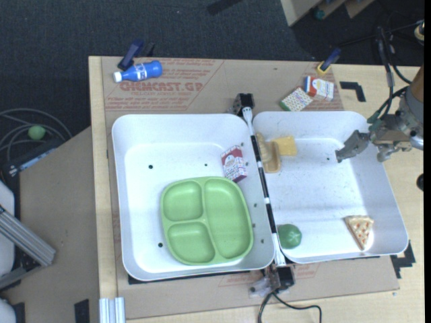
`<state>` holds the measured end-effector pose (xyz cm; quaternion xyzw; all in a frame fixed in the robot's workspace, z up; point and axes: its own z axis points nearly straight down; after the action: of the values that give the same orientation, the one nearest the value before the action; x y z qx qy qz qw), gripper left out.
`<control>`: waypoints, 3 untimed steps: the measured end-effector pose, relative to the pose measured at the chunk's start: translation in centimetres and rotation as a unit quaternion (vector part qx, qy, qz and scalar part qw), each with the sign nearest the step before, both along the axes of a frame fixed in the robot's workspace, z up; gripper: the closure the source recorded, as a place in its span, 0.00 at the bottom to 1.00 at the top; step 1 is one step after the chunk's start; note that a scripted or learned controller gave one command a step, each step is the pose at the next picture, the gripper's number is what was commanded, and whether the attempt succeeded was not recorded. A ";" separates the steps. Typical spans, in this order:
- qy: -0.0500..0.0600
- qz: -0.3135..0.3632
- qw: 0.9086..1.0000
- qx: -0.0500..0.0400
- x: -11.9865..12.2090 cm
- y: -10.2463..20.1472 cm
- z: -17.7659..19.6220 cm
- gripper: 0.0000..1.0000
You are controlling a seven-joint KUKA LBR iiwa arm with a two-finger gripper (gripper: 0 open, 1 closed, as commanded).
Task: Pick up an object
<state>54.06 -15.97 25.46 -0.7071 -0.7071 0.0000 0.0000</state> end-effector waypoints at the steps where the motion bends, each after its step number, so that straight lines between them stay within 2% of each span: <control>1: 0.000 0.001 1.000 0.000 6.1 6.9 -5.3 0.00; 2: 0.002 0.000 1.000 0.001 8.6 6.8 -14.9 0.00; 3: -0.003 0.000 1.000 0.000 12.8 6.1 -16.7 0.00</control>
<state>66.84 -9.83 8.76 -0.7068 -0.7074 -0.0021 -0.0017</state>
